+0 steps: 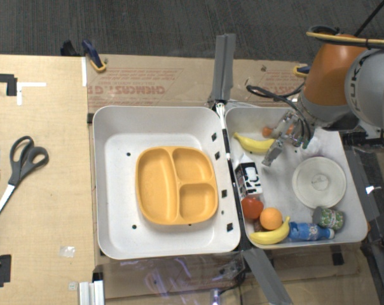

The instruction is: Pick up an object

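My gripper [287,149] hangs low over the back of the right bin [352,170], open, with nothing between its fingers. One fingertip [271,157] lies just right of a yellow banana [252,143] at the bin's back left. A small orange-red piece [267,132] sits behind the banana. A white round bowl [318,181] stands to the gripper's front right. Along the left wall lies a black-and-white bottle [248,178], with a red tomato [252,206] in front of it. At the front are an orange [271,218], a second banana [272,235], a blue bottle [309,231] and a green can [329,218].
The left bin [112,189] holds a yellow divided plate [177,185]. Scissors [17,167] lie on the wooden bench at far left. A grey post [223,68] rises behind the bins' shared wall. The orange-banded arm [332,75] fills the upper right.
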`<state>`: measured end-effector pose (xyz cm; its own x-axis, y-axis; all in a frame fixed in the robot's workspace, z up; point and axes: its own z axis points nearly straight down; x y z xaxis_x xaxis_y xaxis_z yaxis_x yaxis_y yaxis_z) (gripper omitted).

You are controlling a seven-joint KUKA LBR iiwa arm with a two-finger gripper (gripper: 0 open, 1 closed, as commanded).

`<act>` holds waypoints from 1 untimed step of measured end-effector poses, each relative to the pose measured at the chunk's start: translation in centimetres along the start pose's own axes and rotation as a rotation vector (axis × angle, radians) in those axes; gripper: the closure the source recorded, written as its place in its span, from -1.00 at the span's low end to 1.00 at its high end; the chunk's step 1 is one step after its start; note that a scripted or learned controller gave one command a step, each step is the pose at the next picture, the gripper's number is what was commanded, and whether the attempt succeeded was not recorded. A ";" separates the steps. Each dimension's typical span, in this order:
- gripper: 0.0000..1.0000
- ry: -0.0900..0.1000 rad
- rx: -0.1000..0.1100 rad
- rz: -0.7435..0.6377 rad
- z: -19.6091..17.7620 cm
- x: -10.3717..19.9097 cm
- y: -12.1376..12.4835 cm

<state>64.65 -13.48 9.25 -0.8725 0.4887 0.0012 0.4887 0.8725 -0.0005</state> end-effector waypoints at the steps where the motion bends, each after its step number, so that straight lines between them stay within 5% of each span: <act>1: -1.00 -0.006 0.001 0.178 -0.1 3.2 1.7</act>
<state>62.72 -10.42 9.31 -0.7723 0.6353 -0.0047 0.6353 0.7723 -0.0007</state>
